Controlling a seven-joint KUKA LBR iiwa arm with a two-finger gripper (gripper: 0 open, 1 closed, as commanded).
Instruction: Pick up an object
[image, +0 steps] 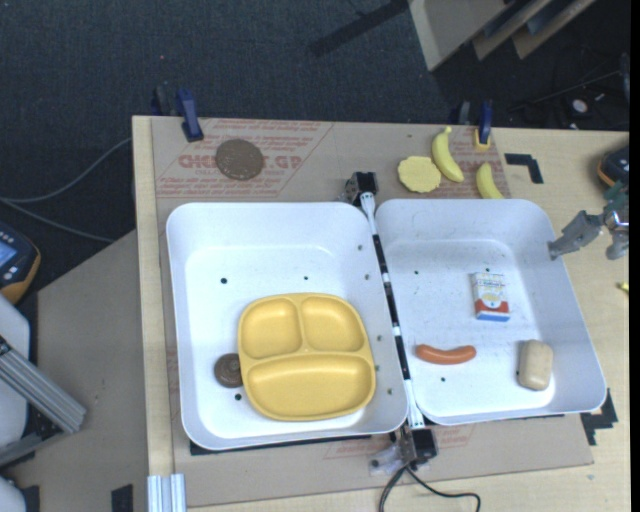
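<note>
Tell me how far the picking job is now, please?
Done: nothing lifted yet. The end effector sits at the right bin's far edge, carrying nothing. Left: reach and grasp an item; the hot dog, small carton and beige block lie in that bin.

Two shallow white plastic bins, left (200, 250) and right (440, 225): smooth, slight sheen, faint speckling. Yellow three-compartment plastic plate (303, 355): smooth, satin gloss. Pale wooden worktop (300, 150): matt, looks like raw plywood with faded red print. Orange-red toy sausage (446, 353): glossy plastic. Beige oblong lump (535, 364): matt. Small white, red and blue carton (491, 297): printed card. Yellow toy bananas (447, 155): smooth plastic. Grey metal-looking gripper (580, 232): dull finish. Dark blue carpet floor (100, 60): rough.
</note>
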